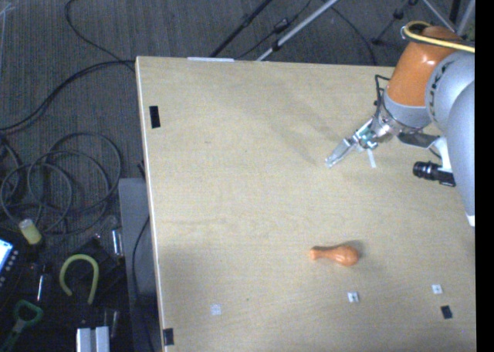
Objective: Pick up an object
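My arm (455,111) is reaching in over the right edge of the table (231,188), the orange band showing just above the wrist. My gripper (349,150) is hovering above the right half of the table, nearer the far edge than the near one, and is pointing leftward at a slant. Its two fingers are showing as thin pale prongs; one is stretching out to the left and a shorter one is angling down beside it, so they are standing apart, with nothing between them.

The orange object (336,255) is lying on its side on the bare tabletop, toward the near edge and right of the table's middle. It is pear-shaped, its narrow neck pointing left and its rounded bulb pointing right. It is sitting well apart from my gripper, closer to the near edge, and nothing is touching it.

A small black marker (154,116) is sitting near the left edge toward the far corner. A few small markers (353,296) are lying close to the near right corner.

On the floor left of the table, black cables (62,165) are coiling, and a green hook-shaped tool (79,273) is lying near them.
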`<control>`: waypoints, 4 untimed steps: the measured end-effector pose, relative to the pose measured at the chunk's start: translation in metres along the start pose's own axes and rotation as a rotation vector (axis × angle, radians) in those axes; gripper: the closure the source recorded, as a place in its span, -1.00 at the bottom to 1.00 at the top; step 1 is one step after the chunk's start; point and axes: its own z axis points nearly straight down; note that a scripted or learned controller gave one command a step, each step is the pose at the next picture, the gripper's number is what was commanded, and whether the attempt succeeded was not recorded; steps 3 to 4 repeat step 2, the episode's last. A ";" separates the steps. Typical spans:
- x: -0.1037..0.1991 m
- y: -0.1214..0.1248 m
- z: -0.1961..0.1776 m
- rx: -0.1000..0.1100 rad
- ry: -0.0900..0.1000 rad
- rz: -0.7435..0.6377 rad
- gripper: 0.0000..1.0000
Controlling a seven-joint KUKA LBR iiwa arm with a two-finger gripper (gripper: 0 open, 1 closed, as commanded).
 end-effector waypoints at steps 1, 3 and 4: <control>0.000 0.001 -0.010 0.000 -0.004 -0.001 1.00; 0.039 0.016 -0.089 -0.003 0.001 0.047 1.00; 0.039 0.016 -0.089 -0.003 0.001 0.047 1.00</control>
